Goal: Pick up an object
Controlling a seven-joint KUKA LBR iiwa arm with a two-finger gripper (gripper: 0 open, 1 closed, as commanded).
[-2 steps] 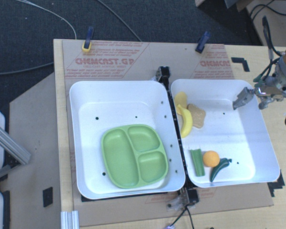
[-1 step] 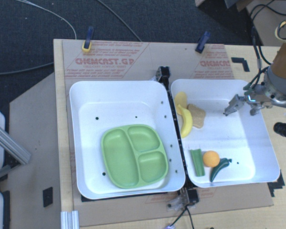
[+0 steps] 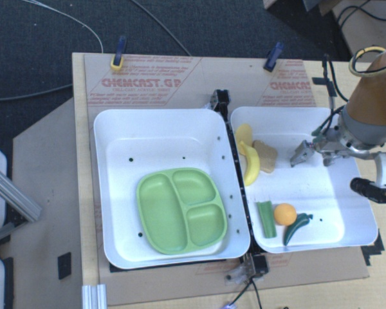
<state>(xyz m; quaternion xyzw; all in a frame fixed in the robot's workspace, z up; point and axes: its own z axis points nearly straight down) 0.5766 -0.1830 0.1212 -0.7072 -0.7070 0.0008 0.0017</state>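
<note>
Five small items lie in the right bin (image 3: pixel 347 237); nearest the gripper (image 3: pixel 300 154) is a banana (image 3: pixel 249 163), w/ a tan piece beside it. Gripper is seen parted, nothing held. Banana judged light, smooth, rigid; best taken across mid-body.

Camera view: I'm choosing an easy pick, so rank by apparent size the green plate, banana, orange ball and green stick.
1. green plate
2. banana
3. green stick and orange ball: too alike to rank.
</note>
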